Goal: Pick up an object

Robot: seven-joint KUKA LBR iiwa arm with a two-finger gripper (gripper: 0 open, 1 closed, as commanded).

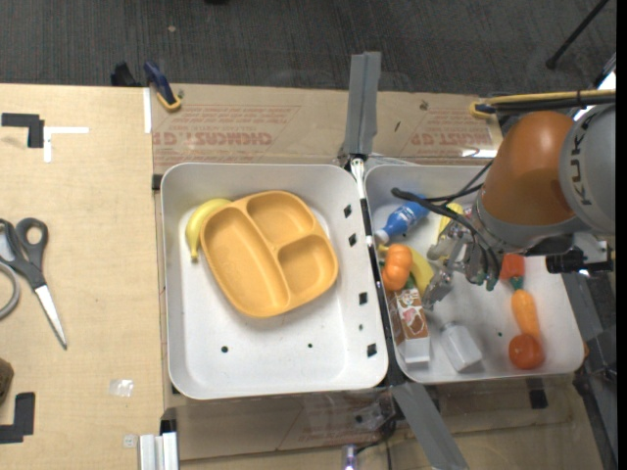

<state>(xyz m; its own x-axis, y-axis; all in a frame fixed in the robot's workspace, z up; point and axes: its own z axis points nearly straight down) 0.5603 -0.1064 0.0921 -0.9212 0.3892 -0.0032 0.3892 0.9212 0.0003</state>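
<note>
Right bin [563, 365] was crowded; clutter ringed the gripper [443, 280] from 6 to 12 o'clock. Left bin's floor [284, 351] lay open at 6 o'clock of the plate [266, 251].

Glossy plastic plate [266, 253], smooth white bins [265, 365]

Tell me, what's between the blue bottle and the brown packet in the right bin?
In the camera view, a small orange fruit sits between the blue bottle and the brown packet, by the bin's left wall.
</note>
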